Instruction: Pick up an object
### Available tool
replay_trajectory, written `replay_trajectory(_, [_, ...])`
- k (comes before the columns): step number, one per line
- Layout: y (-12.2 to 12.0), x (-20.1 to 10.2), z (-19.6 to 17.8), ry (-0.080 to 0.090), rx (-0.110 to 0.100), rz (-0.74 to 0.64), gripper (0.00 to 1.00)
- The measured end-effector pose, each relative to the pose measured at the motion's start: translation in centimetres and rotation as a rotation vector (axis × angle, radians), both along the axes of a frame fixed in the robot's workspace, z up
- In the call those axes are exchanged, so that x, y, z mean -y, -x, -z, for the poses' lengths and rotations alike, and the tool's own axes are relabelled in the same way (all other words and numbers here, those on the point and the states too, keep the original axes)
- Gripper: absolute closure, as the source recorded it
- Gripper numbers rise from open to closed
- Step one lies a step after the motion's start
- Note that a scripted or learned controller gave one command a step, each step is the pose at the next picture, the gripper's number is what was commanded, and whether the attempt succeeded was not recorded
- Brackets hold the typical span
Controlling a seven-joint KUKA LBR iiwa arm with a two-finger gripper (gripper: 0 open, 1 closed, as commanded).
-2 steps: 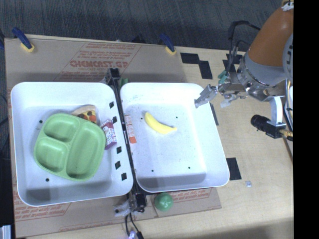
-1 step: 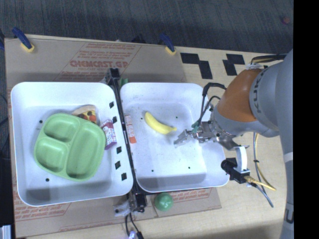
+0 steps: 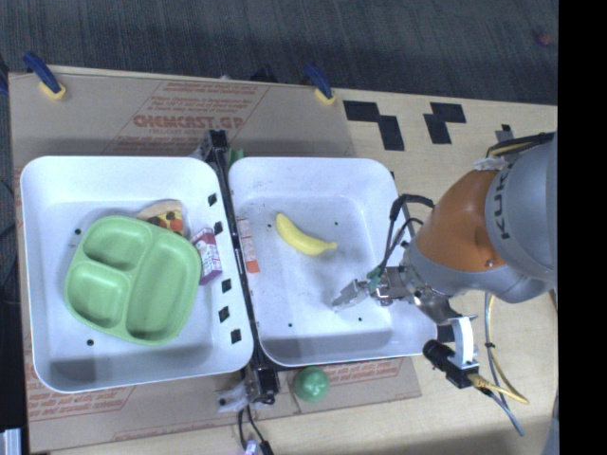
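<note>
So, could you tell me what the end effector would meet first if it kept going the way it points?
Judging loosely, the end effector points left across the right bin; the way looks free to the packet at its left wall. The banana lies off that line.

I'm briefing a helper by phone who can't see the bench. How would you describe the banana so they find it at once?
Look at the right-hand white bin, the one the grey and orange arm reaches into. The banana lies on its floor in the upper left part, apart from the gripper. It is the one yellow, curved thing there; the ball outside the bin is green and round.
</note>
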State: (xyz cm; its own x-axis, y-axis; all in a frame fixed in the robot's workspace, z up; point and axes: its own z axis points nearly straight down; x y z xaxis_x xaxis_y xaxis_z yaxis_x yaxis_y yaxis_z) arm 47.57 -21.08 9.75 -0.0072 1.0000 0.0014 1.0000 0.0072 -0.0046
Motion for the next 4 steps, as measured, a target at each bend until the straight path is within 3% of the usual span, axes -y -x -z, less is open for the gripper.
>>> replay_trajectory(1, [0.0, 0.0, 0.6, -0.001, 0.000, 0.001, 0.00])
replay_trajectory(2, [-0.2, 0.0, -0.5, 0.001, 0.001, -0.005, 1.00])
replay_trajectory(3, [-0.1, 0.0, 0.5, 0.000, 0.001, 0.001, 1.00])
replay_trajectory(4, [-0.8, -5.0, -5.5, 0.001, 0.003, -0.003, 1.00])
